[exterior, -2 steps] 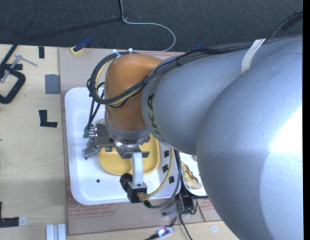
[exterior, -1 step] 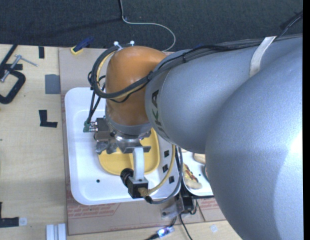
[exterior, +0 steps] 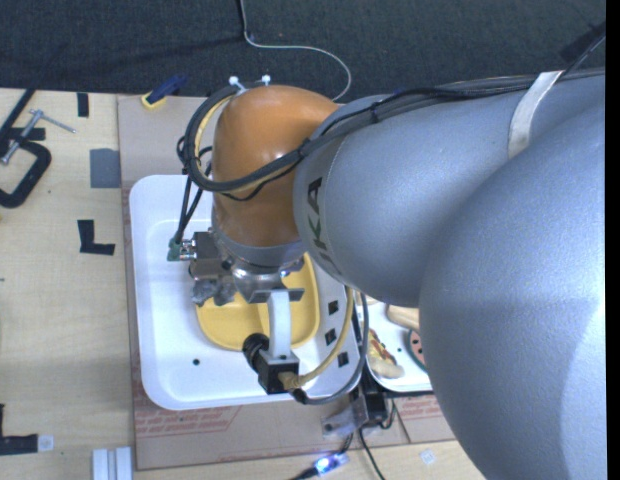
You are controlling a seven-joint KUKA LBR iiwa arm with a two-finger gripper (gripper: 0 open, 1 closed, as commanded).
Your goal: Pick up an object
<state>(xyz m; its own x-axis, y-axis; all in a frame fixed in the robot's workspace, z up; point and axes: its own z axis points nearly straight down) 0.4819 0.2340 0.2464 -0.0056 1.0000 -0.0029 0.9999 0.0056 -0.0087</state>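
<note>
The grey arm sweeps in from the right, its orange band bent over, wrist pointing straight down into the left bin. The gripper sits low over one yellow, rounded object, the lone large item in that bin. Spread or pinching? It cannot be told; the wrist hides it. Two bins in all, and the right bin peeks out under the arm with at least two small pieces, one pale, one reddish. One black clamp lies on the bench at far left.
</note>
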